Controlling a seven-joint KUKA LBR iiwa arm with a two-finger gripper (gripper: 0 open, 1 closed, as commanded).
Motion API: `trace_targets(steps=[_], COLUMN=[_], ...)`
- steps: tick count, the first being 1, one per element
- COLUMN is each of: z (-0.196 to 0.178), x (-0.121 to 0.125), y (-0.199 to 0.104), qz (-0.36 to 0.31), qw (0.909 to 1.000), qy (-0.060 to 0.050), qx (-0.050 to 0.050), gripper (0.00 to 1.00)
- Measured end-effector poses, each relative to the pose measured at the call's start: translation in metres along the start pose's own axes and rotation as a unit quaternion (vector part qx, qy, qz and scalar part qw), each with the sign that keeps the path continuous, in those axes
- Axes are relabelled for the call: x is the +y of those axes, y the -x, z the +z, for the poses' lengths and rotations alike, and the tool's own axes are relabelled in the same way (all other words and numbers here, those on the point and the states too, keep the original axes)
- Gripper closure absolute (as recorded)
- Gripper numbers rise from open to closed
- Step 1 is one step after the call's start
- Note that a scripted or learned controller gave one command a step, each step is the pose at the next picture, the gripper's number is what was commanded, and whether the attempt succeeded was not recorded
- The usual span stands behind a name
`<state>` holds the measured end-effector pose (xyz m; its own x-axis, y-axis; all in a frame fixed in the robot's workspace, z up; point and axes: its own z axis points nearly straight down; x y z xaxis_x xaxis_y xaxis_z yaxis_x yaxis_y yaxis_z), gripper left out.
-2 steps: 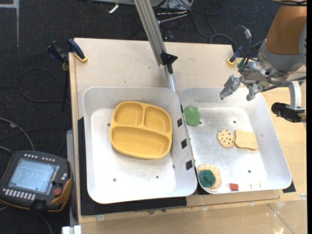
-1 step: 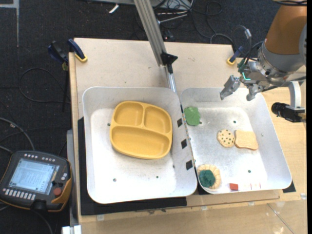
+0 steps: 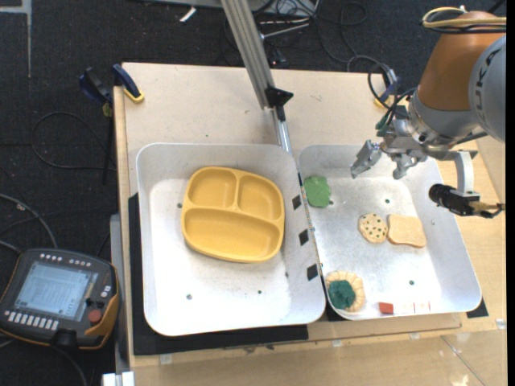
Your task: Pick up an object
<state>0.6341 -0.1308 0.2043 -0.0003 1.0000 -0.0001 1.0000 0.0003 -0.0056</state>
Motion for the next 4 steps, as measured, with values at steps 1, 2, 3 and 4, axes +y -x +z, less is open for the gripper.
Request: trace_targets(steps=[1, 2, 3, 4], z=[0.060, 0.112, 0.098, 0.055], x=[-0.001, -0.002, 0.000, 0.002], y=[0.009, 0.008, 0.008, 0.009], qz=[0.001, 0.000, 0.000, 0.000], qw=[1.0000, 1.0000, 1.0000, 1.0000], qy=[0.000, 0.001, 0.004, 0.006], qx=[0.000, 0.000, 0.000, -0.001], gripper=[0.00, 0.00, 1.00, 1.00])
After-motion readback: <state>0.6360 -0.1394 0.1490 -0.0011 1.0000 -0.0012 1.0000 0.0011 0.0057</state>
